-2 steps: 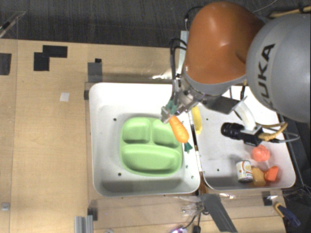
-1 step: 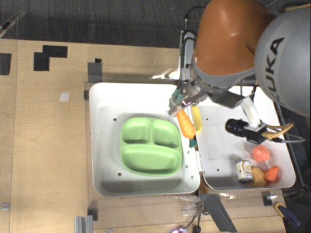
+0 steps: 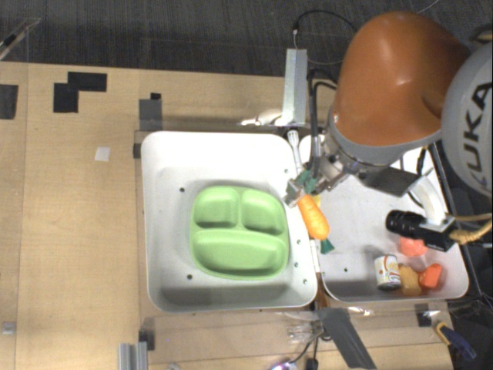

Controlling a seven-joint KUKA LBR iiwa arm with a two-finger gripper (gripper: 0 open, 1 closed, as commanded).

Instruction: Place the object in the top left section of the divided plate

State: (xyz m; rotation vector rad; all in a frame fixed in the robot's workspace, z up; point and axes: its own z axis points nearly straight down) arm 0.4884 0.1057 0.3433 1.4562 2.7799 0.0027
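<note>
A green divided plate (image 3: 202, 237) lies in the left bin, with two small sections at the back and one large section at the front. Its top left section (image 3: 218, 206) holds nothing. My gripper (image 3: 306, 186) hangs over the wall between the two bins, just right of the plate. An orange toy carrot (image 3: 313, 216) with a green leaf end (image 3: 327, 245) hangs slanted below the fingers, its upper tip pinched between them. The carrot is above the rim of the right bin, apart from the plate.
The left bin (image 3: 166, 276) leaves a white margin all round the plate. In the front right corner of the right bin (image 3: 362, 206) lie a small can (image 3: 387, 272), a pink piece (image 3: 414, 247), an orange piece (image 3: 433, 276) and a tan piece (image 3: 410, 283).
</note>
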